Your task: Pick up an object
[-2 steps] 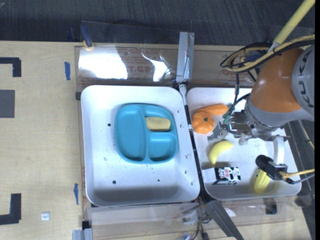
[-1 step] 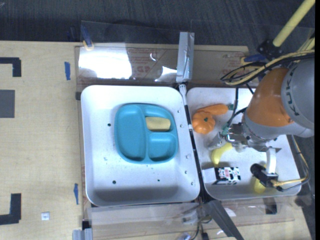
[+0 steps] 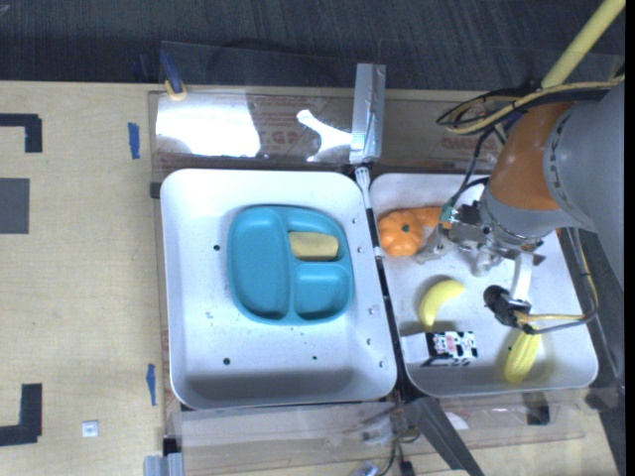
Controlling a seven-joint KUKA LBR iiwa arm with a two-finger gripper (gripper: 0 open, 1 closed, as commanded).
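Gripper (image 3: 488, 254): above small orange plastic pumpkin's (image 3: 402, 232) right; jaw state you cannot tell.
Advice: centre over pumpkin, descend straight.

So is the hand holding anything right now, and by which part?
Cannot tell. The hand sits low in the right bin between the orange pumpkin and two bananas, but no object visibly sits in it.

2 white bins (image 3: 189, 266), blue divided plate (image 3: 263, 266) with pale yellow block (image 3: 314, 246), orange pumpkin (image 3: 402, 232), 2 yellow bananas (image 3: 440, 298), black-and-white patterned toy (image 3: 453, 346), grey arm (image 3: 593, 167) with orange band (image 3: 526, 167)
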